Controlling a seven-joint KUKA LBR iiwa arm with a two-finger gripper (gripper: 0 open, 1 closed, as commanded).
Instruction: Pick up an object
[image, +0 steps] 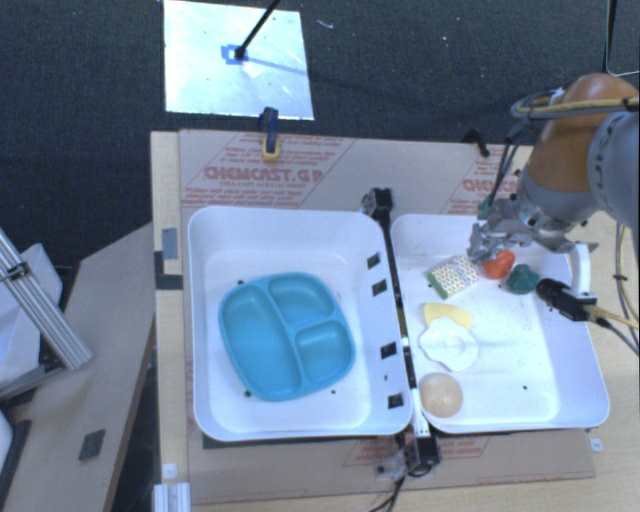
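Gripper (487, 248) is down at the far end of the right bin (560, 395), and honestly I can't tell whether it's open or closed from this angle.

Setup first: both bins sit on a brown sheet (300, 170) with red CHEMCAST lettering, and a yellow clamp (270, 140) is on its far edge. That's on a wooden bench (110, 300). Around it is dark carpet (80, 100), with a shiny metal plate (238, 60) lying on the carpet past the bench.

The orange thing (499, 266) is the closest item, right at the gripper's tip on its near side. It looks like they're touching, but nothing shows it's actually gripped. It's a small roundish blob, so I can't make out a long axis or which way it points.

Going out from there:
- a teal lump (521, 281) just to the right of the orange thing
- a checkered pad (452, 275) just to its left, lying flat, with the long side running diagonally toward the gripper
- a yellow piece (447, 315) nearer the camera, with a white lump (450, 344) touching its near edge
- a tan ball (440, 394) in the near left corner, apart from the rest

The left bin (220, 240) has a blue plate (288, 335) with three compartments, lying flat and turned at a slant.
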